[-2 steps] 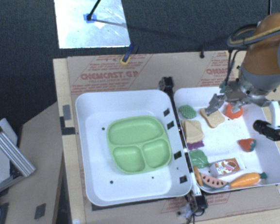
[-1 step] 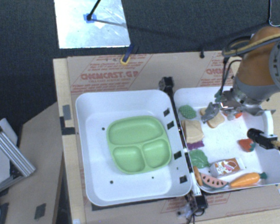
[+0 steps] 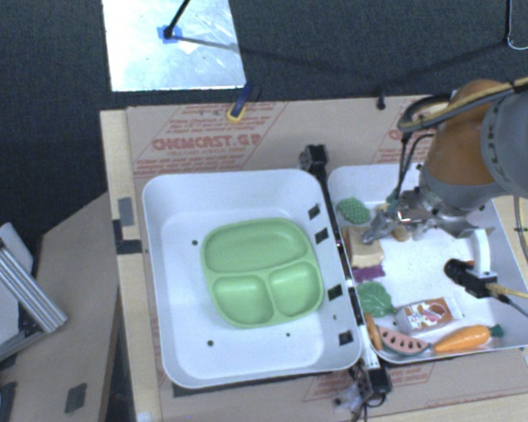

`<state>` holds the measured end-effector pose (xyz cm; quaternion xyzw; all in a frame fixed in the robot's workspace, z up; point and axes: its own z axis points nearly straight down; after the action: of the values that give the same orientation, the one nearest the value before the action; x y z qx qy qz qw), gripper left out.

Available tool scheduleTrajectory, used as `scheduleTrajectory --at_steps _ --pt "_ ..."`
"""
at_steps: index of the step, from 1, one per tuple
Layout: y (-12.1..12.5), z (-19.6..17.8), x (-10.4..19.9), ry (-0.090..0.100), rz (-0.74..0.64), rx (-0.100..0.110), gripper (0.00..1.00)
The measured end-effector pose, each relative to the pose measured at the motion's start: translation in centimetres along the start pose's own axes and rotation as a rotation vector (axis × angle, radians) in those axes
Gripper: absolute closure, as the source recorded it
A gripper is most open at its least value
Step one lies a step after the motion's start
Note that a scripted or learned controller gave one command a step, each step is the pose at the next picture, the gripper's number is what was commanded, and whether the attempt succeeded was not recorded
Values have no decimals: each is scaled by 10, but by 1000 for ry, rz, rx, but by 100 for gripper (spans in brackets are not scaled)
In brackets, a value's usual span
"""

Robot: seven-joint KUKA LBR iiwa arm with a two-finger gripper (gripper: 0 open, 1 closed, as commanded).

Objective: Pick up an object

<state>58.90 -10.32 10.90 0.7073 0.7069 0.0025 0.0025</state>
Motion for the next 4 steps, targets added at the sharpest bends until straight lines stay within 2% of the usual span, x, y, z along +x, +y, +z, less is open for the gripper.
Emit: scheduleTrajectory --at_steps 1,2,3,4 --pt "3 20 0 0 -1 0 0" --pt "6 8 1 0 -1 -8 100" --pt "13 -54 -4 -1 -4 1 100" --pt "20 -116 -10 -2 -5 -1 100"
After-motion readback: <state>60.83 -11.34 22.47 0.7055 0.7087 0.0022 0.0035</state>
